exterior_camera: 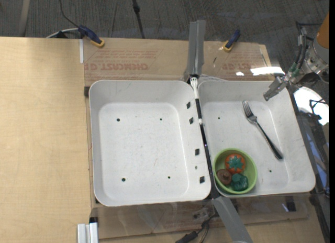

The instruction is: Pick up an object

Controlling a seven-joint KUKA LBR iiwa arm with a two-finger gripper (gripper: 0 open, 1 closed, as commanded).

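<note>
the gripper [274, 91] hung over the far right corner of the right bin [293, 181]; whether its fingers were apart or together, i could not tell. a fork [261, 129] lay in that bin, with a green bowl [251, 176] of small items at its near left corner

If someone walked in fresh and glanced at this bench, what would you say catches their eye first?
Most likely the round green bowl in the right white bin's near-left corner, holding an orange ball, a brown lump and a teal piece. Next, the silver metal fork lying diagonally in that bin's middle. The end effector hovers by the bin's far-right corner, apart from both.
</note>
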